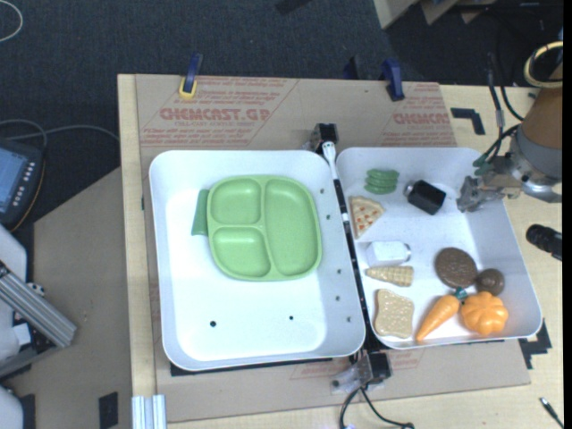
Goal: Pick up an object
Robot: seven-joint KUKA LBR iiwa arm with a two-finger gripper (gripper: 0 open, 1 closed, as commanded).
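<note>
On the brown protective sheet (268,114) covering the counter I can read red lettering, "CHEMCAST G.P", printed behind the left bin, and a second red imprint behind the right bin that I cannot make out fully.

The right bin (518,239) holds the small toy foods: a green ridged piece (382,180), a black block (425,197), a pizza slice (364,214), a white piece (388,252) and a corn cob (391,275). Nearer the front lie a bread slice (393,315), a carrot (437,316), an orange pumpkin (483,313) and a brown round cookie (456,266).
</note>
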